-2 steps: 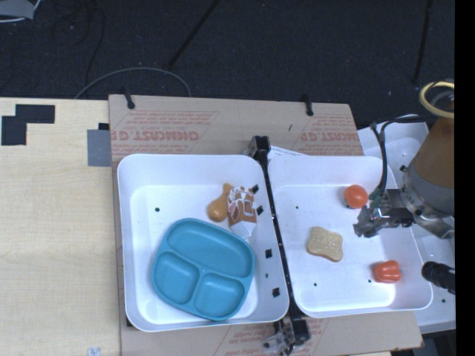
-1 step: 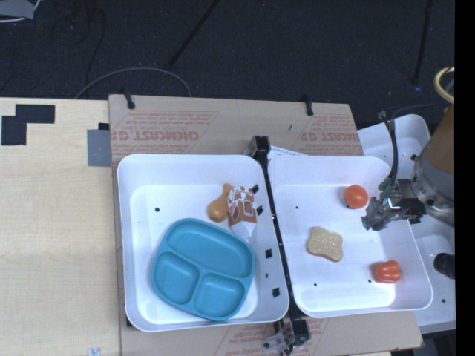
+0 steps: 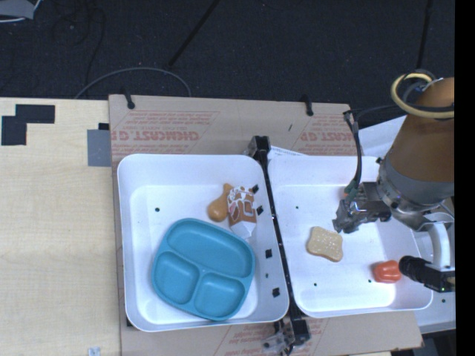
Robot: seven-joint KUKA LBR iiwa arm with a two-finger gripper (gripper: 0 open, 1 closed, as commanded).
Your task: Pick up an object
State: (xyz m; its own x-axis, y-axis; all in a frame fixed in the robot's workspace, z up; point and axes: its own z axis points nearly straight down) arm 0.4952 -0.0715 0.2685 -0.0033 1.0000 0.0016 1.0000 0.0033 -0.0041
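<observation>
In the right bin (image 3: 312,176) a tan slice of toy bread (image 3: 325,243) lies near the middle, and a small orange-red toy (image 3: 386,271) rests toward the right wall. My gripper (image 3: 346,217) hangs low over that bin, just above and to the right of the bread, its dark fingers close to the bread's upper edge. Nothing shows between the fingers. The left bin (image 3: 141,199) holds a blue divided plate (image 3: 202,268) and a brown and white toy (image 3: 233,205) near its right wall.
A black divider (image 3: 269,221) runs between the two bins. The bins sit on a cardboard sheet (image 3: 185,124) on a pale wooden bench. The arm's orange band and grey body fill the right side above the right bin.
</observation>
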